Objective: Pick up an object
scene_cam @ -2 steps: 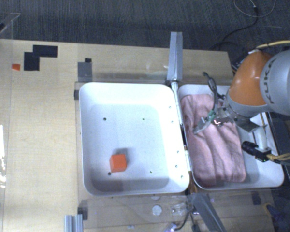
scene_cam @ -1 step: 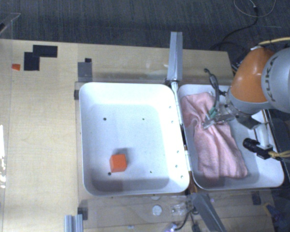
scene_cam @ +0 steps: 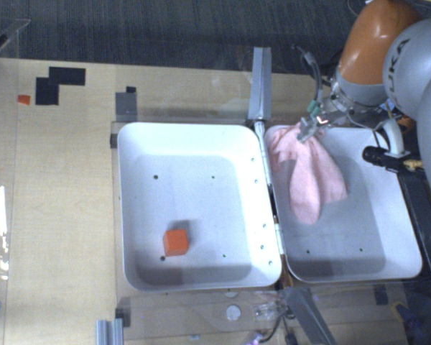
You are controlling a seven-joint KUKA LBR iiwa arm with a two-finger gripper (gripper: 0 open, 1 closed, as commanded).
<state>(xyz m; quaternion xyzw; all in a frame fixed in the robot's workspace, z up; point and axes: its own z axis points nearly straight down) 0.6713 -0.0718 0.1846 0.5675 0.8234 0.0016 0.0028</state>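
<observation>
Gripper (scene_cam: 307, 128) grasping the pink cloth (scene_cam: 307, 178) above the right bin (scene_cam: 388, 264); arm lettering unreadable.

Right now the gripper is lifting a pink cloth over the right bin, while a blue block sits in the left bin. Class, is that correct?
Not quite: the block in the left bin is orange, not blue. The camera view shows it. The gripper does pinch the pink cloth over the right bin.
</observation>
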